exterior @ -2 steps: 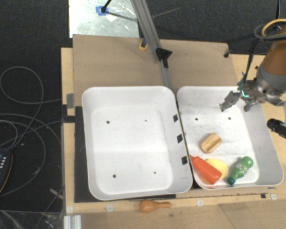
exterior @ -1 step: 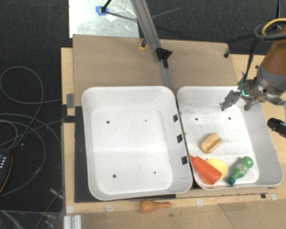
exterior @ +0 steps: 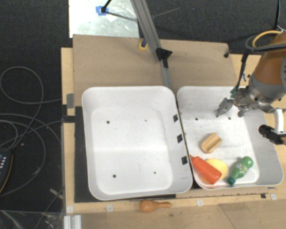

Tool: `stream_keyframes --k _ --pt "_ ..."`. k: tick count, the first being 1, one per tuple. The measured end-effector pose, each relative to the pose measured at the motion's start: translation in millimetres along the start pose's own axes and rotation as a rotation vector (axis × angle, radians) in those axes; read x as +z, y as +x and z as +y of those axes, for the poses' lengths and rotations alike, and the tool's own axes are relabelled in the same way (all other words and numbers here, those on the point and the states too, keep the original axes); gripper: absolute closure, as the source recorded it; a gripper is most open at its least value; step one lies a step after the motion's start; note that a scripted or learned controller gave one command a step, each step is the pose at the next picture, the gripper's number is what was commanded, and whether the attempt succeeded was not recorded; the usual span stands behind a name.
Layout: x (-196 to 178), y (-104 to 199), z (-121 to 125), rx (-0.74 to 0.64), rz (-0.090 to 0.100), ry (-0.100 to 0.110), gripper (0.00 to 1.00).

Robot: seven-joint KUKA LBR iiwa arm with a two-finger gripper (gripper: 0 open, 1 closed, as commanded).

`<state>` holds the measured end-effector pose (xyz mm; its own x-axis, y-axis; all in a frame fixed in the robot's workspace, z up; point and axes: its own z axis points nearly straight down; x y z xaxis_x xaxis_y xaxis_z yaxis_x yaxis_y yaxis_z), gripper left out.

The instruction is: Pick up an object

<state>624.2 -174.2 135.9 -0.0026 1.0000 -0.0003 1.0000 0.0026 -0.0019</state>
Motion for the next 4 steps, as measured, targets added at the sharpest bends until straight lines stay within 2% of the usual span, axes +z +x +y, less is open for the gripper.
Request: stream_keyframes --k 1,2,4 --pt "48 1 0 0.000 0.001 0.001 0.00" --pt "33 0 2 -0.002 -0.001 -0.007 1.00" --pt "-59 -6 12 -0.004 -0.002 -0.009 1.00"
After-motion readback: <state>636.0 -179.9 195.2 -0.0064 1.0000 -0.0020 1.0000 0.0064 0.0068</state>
